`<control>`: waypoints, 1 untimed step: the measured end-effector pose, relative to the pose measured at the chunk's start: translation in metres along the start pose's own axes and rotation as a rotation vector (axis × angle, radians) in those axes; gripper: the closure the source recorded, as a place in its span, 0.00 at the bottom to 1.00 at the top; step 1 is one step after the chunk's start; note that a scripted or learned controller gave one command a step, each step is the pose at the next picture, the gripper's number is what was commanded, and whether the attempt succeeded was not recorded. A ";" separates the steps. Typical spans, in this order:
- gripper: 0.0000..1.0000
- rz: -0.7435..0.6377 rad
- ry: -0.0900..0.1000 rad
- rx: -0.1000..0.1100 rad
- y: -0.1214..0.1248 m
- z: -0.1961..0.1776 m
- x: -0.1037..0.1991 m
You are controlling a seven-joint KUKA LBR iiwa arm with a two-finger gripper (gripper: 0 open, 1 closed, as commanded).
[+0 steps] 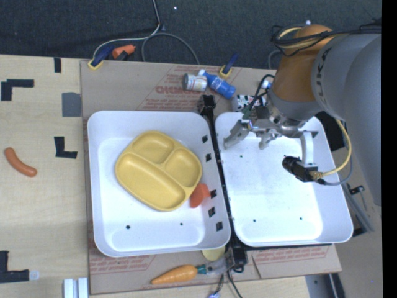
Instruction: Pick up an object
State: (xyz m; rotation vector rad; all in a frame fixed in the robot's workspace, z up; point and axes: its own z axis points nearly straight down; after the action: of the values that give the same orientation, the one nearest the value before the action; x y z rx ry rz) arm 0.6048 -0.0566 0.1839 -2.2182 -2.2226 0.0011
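I see the arm (322, 61) reaching in over the right bin (291, 222), its gripper (250, 136) poised above that bin's upper left part, near the divider. The two fingers (234, 134) are spread apart with nothing between them. In the left bin (105, 228) lies a yellow sectioned plate (158, 169); a small orange-red object (199, 195) touches its lower right edge. Outside the bins, I note a toy carrot (175, 275) on the bench below the left bin, a blue and white bottle (209, 82) lying above the bins, and an orange sausage-like toy (20, 161) at far left.
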 end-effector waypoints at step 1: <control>0.00 0.005 -0.003 0.006 0.006 0.091 -0.055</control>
State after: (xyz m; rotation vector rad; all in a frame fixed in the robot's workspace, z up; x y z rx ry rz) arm 0.6104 -0.1112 0.0933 -2.2225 -2.2151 0.0105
